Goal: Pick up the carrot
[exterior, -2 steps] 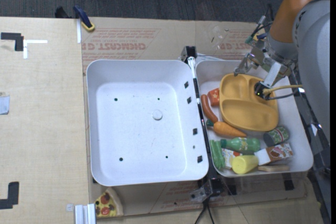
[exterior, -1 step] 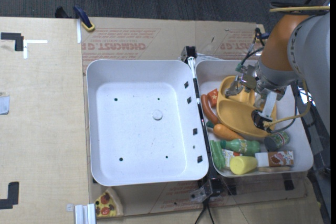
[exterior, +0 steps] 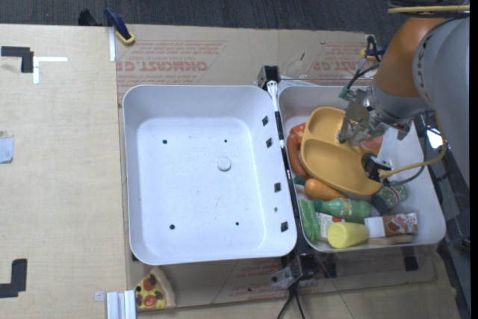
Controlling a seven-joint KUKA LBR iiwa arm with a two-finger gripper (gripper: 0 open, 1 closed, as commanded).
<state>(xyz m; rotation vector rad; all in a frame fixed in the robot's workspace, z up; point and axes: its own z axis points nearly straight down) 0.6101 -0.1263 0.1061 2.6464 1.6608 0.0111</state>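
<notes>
While the tool hangs low over the right bin, above the rim of the upper of two yellow bowls, I cannot tell its state from this slanted view. The carrot lies further toward the front of that bin, an orange piece half tucked under the lower bowl's edge, with a green bottle just beside it and a yellow lemon-like piece nearer the front wall. To do this well, the arm should probably shift toward the bin's front and left, line the grip across the carrot's narrow width, and come down on the exposed end so the bowl is not caught. A red item sits by the dividing wall; the left bin lies well apart.
</notes>
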